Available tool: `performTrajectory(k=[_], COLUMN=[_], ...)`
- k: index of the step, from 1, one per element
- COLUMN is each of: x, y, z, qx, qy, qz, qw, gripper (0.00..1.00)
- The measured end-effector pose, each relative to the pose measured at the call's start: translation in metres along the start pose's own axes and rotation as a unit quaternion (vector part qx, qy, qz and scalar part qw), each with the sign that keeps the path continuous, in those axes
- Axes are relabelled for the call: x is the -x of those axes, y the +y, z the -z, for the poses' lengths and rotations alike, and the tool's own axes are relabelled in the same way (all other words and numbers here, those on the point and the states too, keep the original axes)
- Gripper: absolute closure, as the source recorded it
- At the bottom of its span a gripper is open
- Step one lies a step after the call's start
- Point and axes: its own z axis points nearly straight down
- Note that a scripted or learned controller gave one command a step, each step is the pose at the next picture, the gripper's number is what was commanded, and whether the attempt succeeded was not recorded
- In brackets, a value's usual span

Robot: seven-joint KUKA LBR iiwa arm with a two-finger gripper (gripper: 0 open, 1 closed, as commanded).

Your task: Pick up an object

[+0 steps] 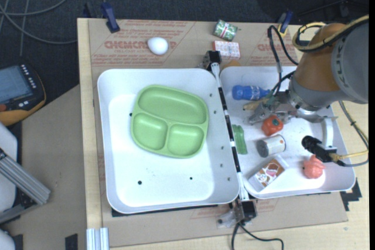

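Highest in your picture, and so closest to the lens, is the arm (328, 70), grey with its orange band, reaching over the right bin (293, 185). Its gripper (269, 113) hangs just above the red-orange round toy (271, 125), which lies near the middle of that bin. You cannot tell how the jaws stand from this angle, and nothing is visibly held.

Judge that toy as your likeliest target. It looks light, smooth and rounded (probably hollow plastic with a green tuft on top), so it may squirt out of a shallow pinch. Close across its widest part, low down, not on the tuft.

Working outward, you have:
- a grey-white cylinder (271, 144) just beside it towards the front, likely to roll if nudged
- a blue bottle (249, 92) near it at the back
- a flat green piece (238, 139) against the left wall
- a small printed carton (268, 173) at the front
- a pink lumpy thing (314, 168) in the front right corner

The left bin (164, 180) holds a green divided plate (170, 121).
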Motion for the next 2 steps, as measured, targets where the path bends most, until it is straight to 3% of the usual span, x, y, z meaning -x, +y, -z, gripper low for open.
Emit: performTrajectory(k=[1,2], x=[0.0004,0.0004], y=[0.0016,0.0014], z=[0.0115,0.0113], qx=[0.003,0.002], qy=[0.0,0.0], qz=[-0.001,-0.001], qw=[1.0,1.0], gripper=[1.0,0.0])
